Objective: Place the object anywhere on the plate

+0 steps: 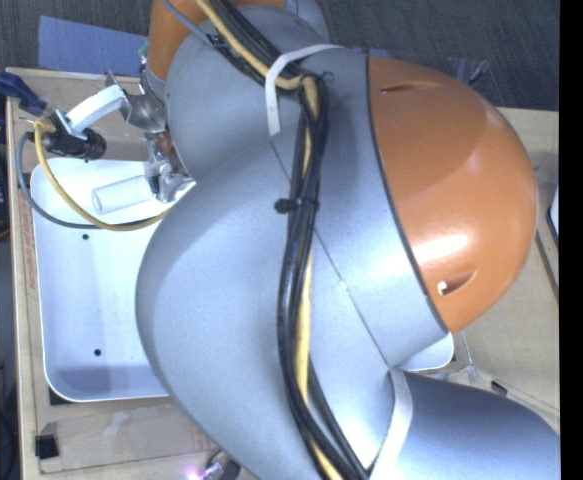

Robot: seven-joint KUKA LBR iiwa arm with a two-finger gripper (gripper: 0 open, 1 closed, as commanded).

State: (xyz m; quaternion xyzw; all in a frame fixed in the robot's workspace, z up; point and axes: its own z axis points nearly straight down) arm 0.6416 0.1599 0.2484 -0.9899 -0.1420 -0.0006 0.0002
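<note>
From where I stand the arm (301,268) looms over most of the bench, its gripper (161,163) reaching down into the left bin (71,338). A white cylinder (121,196) lies on its side on the bin floor, just beside the gripper. Whether the gripper has hold of it, I cannot tell; the plate is likely hidden under the arm.
</note>
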